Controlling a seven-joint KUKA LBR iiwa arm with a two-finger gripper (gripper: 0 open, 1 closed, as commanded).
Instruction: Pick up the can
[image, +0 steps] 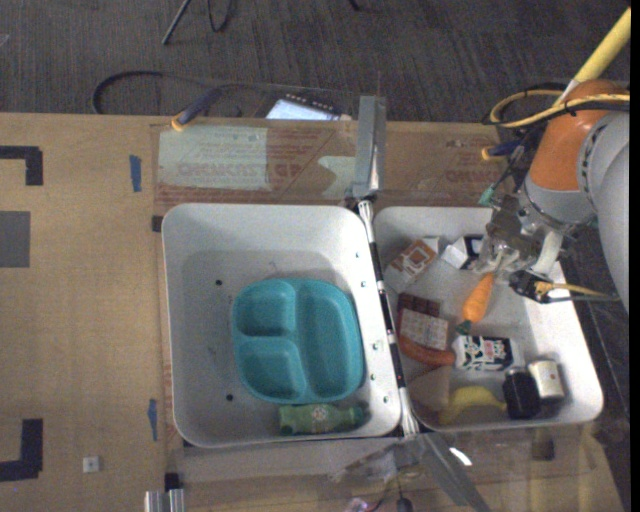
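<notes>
Arm enters from 2 o'clock, orange band over the right bin (585, 345), wrist bent down. Gripper (503, 262) hangs at bin's 12 o'clock side, above the carrot (478, 298); finger state cannot tell. Can (545, 379) lies at the bin's 5 o'clock corner, well apart from gripper.

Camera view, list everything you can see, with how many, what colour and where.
bins: two, white, side by side on the bench
divided tray: one, teal, left bin
green packet: one, left bin near edge
carrot: one, orange, right bin, below the gripper
milk carton: one, white and black, right bin
banana: one, yellow, right bin near edge
can: one, dark with silver end, right bin near corner
gripper: one, grey, over right bin
</notes>
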